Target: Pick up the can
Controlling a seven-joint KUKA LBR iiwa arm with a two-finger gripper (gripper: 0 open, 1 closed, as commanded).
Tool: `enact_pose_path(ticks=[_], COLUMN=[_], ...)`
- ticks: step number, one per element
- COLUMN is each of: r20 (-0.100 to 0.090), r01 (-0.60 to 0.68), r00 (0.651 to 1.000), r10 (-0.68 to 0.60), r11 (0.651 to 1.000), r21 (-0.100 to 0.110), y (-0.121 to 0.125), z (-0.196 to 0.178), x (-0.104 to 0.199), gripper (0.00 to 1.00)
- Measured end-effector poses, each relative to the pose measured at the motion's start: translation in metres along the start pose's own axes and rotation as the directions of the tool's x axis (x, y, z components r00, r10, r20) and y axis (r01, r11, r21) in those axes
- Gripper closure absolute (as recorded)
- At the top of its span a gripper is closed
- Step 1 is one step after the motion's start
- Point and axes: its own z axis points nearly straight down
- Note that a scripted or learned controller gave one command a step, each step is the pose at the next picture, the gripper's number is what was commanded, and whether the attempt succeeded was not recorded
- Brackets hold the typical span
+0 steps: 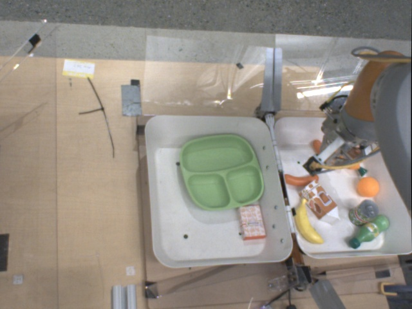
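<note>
My gripper [320, 163] hangs over the upper part of the right-hand shallow white bin [293, 131], at the right of the frame, and from this slanted angle I cannot tell how my jaws stand.

The small grey metal can [364, 212] sits low in that bin, toward the lower right of the frame, well below where I am now.

The risk, as I judge it, is the crowding. A green plastic bottle [370, 230] lies touching or just beside the can on its lower side, and a round orange fruit [368, 187] sits just above it. If I come down slightly off, a finger could land on the bottle or nudge the orange, and the can could roll or tip away. Its smooth rounded side could also slip out of a shallow grip. A yellow banana [308, 223] and a brown-and-white printed packet [320, 201] lie to its left, near but apart.

The can looks short and dull grey with a darker top; whether it stands upright or leans, I cannot make out.
</note>
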Motion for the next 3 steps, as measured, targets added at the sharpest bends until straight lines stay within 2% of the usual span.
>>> enact_pose_path(ticks=[1,2,3], r20=[-0.002,0.002,0.002], r01=[-0.067,-0.399,-0.407], r00=[0.998,0.917,0.913], r10=[0.067,0.399,0.407], r11=[0.998,0.917,0.913], r21=[0.001,0.004,0.004], y=[-0.036,-0.100,-0.067], z=[-0.090,-0.089,-0.088], x=[0.028,-0.003,-0.049], gripper=[1.00,1.00,1.00])
